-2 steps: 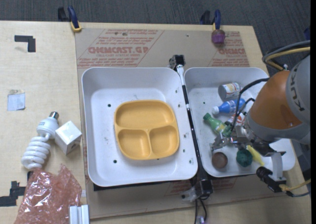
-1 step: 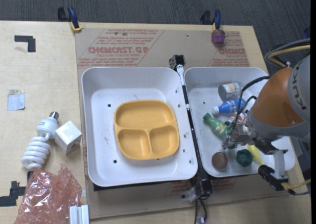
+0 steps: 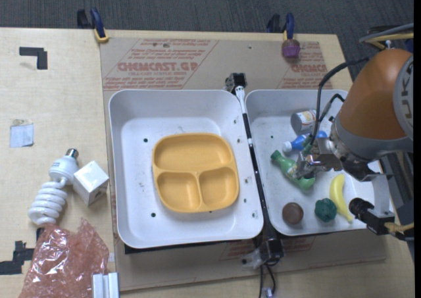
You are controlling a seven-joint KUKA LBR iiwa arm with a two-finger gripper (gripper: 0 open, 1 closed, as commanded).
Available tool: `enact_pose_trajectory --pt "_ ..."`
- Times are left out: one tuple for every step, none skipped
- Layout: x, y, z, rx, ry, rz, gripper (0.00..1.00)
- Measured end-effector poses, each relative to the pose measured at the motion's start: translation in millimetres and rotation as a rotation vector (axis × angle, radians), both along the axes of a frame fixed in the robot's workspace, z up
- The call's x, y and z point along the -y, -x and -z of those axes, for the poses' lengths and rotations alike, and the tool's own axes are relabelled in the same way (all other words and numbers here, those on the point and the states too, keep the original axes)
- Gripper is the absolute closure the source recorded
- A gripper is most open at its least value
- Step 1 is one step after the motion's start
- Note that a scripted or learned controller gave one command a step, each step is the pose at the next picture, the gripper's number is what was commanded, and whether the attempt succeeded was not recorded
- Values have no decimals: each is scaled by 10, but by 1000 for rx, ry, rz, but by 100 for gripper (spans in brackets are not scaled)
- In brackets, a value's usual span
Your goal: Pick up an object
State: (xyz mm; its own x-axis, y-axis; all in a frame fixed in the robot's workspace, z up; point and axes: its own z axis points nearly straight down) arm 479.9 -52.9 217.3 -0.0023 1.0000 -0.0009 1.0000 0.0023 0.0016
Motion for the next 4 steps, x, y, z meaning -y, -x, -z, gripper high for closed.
enact_pose_trajectory --pt "0 0 0 0 0 0 0" --pt "431 23 889 -2 -1 4 0" --pt "394 25 1251 -2 -1 4 0" --pt "398 14 1153 0 -1 5 100"
